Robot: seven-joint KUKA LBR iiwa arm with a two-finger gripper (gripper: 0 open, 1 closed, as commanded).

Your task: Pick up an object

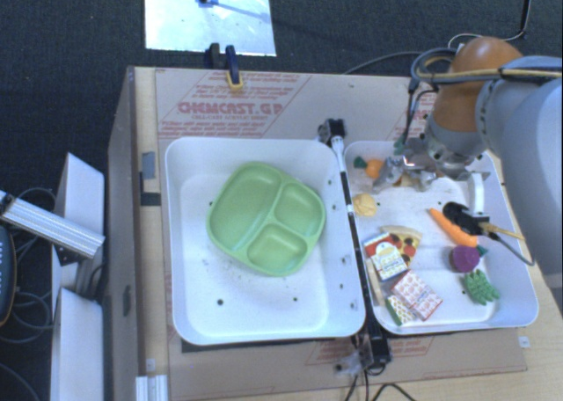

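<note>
Object candidates sat in the right bin (524,302), right of the green tray (266,217): small orange piece (376,167), yellow piece (364,206), carrot (452,226). Gripper (407,168) hovered just right of the orange piece; open or closed, can't tell. Risk: crowding by the bin wall, so a clipped or empty grab.

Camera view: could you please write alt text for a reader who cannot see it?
A grey robot arm reaches from the right, its end effector low over the back of the right bin, which holds small toy foods. The left bin holds a green divided plate.
</note>
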